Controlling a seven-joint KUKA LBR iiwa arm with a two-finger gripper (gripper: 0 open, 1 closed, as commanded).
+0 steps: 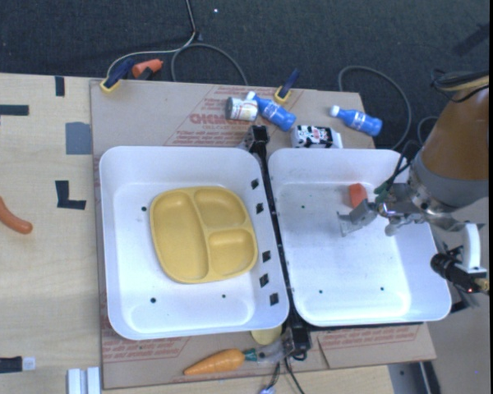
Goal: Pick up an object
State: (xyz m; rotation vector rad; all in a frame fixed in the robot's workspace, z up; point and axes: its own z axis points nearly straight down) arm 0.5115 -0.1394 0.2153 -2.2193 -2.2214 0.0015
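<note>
Currently the gripper (368,220) hangs in the right bin (345,302), jaws apart and empty; the red object (357,194) lies just beyond their tips; best centre the jaws over it before closing.

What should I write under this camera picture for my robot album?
Robot gripper hovers in the right bin near a small orange block; a yellow divided plate sits in the left bin.

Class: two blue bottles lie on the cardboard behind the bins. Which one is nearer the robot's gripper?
The blue bottle behind the right bin, close to the gripper. The other bottle lies farther left, beside a white container.
</note>
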